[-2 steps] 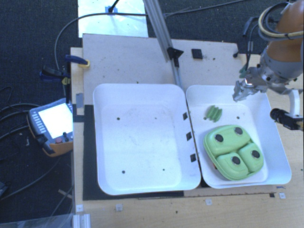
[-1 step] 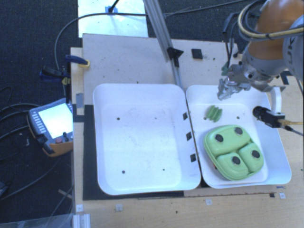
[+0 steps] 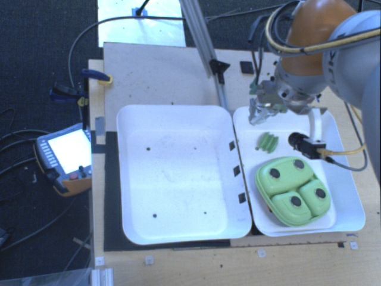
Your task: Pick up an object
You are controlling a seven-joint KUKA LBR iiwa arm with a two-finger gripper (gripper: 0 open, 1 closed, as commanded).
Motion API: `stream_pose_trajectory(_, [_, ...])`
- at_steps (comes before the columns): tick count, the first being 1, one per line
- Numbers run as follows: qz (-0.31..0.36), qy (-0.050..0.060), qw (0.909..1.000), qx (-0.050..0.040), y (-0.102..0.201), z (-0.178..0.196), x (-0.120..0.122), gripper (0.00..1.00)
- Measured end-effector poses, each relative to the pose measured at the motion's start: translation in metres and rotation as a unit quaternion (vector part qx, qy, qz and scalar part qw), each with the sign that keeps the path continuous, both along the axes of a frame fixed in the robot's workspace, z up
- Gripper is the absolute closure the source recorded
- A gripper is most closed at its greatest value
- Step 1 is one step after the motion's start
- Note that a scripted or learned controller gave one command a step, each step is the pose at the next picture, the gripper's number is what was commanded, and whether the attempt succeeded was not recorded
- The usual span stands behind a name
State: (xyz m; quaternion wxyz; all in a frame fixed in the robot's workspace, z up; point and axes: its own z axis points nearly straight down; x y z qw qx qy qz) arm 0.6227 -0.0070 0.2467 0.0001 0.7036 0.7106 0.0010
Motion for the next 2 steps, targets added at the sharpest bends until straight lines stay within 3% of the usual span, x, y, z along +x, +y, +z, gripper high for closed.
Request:
stream_pose_trajectory(1, [0.0,0.0,1.0,0.0001,0.048,-0.003,0.003,1.0])
stream_pose_trajectory(2, [0.0,-0.001,1.0,0.0005,0.097,0.001,0.022,1.0])
